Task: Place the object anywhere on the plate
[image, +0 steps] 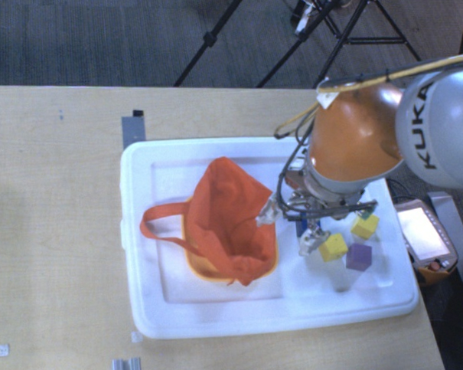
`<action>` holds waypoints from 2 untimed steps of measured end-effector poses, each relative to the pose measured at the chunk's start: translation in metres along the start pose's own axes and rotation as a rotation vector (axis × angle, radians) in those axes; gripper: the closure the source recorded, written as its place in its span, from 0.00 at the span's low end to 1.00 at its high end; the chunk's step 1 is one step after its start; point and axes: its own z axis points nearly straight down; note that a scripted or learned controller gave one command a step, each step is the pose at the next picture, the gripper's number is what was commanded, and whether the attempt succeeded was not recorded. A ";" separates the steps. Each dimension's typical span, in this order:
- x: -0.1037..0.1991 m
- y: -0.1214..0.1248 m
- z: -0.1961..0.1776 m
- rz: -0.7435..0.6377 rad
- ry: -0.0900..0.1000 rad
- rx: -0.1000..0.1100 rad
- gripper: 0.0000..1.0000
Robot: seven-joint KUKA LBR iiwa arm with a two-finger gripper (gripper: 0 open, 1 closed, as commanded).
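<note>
An orange cloth bag (229, 211) lies crumpled in the left compartment of the white bin (142, 246), with its strap (162, 212) looping out to the left. It covers most of a plate, whose yellow-orange rim (207, 274) peeks out along the bag's lower edge. My gripper (301, 229) hangs under the orange wrist band, over the divider between the compartments and just right of the bag's edge. A light part of it sits against the bag's right edge. A small blue piece (301, 225) shows by the gripper.
The right compartment holds two yellow blocks (334, 246) (365, 227) and a purple block (359, 257), close under the wrist. A grey bracket (134, 129) sits on the wooden bench behind the bin. A device with a screen (422, 233) lies right of the bin.
</note>
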 end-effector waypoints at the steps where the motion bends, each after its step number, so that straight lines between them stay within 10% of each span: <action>1: -0.046 0.040 0.000 0.454 -0.001 0.000 0.00; 2: -0.104 0.035 -0.050 0.130 -0.004 0.000 0.00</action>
